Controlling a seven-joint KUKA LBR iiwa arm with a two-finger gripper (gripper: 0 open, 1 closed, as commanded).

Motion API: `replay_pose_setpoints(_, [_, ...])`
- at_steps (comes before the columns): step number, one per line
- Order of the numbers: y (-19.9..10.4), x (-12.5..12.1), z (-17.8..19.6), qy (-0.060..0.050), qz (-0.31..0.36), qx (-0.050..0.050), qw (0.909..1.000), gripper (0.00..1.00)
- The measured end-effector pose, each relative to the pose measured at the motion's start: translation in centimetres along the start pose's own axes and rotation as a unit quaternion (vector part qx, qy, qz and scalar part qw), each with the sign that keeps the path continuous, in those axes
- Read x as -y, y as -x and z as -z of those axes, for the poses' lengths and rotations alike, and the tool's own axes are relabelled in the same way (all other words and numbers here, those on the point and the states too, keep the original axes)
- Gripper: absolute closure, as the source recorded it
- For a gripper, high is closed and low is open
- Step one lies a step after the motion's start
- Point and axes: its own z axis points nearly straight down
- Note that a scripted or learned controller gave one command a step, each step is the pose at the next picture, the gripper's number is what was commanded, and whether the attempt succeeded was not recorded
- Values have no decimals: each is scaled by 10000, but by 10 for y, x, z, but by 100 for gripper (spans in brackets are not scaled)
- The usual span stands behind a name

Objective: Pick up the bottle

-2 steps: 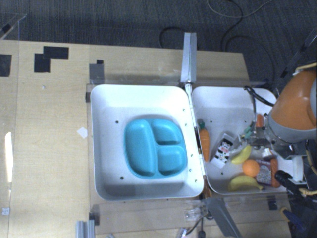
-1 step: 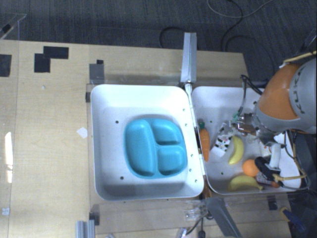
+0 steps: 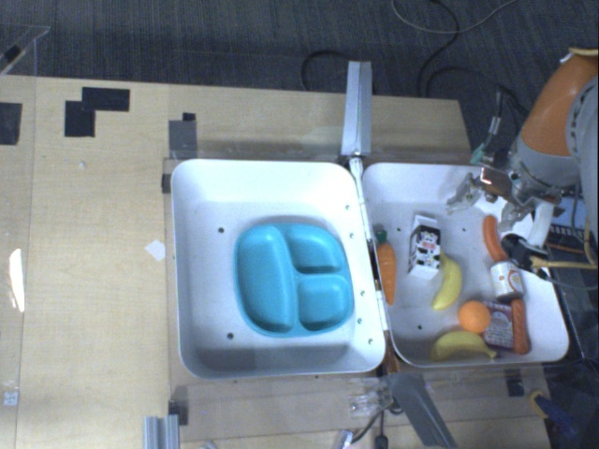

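Observation:
A small white bottle [image 3: 426,244] with a black-and-white label lies in the right bin [image 3: 412,181], left of its middle. My gripper [image 3: 505,204] hangs over the back right part of that bin, to the right of the bottle and well apart from it. Its own body hides how it stands. The grey arm with its orange band [image 3: 554,110] comes in from the right edge.
Around the bottle lie a carrot [image 3: 385,267] by the left wall, two bananas [image 3: 450,284] [image 3: 460,346], an orange [image 3: 475,317], a red sausage [image 3: 491,237], a small can [image 3: 506,280] and a reddish packet [image 3: 513,326]. A blue divided tray [image 3: 292,277] sits in the left bin [image 3: 201,213].

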Motion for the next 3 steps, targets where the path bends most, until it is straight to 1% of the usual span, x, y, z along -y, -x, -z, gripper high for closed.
replay_pose_setpoints(1, [-134,-5,30,-8,-1036,-4,9946,0])
replay_pose_setpoints(2, [-221,27,44,-18,-1588,-2,9873,0])
replay_pose_setpoints(3, [-347,87,39,-19,-1988,-10,9800,0])
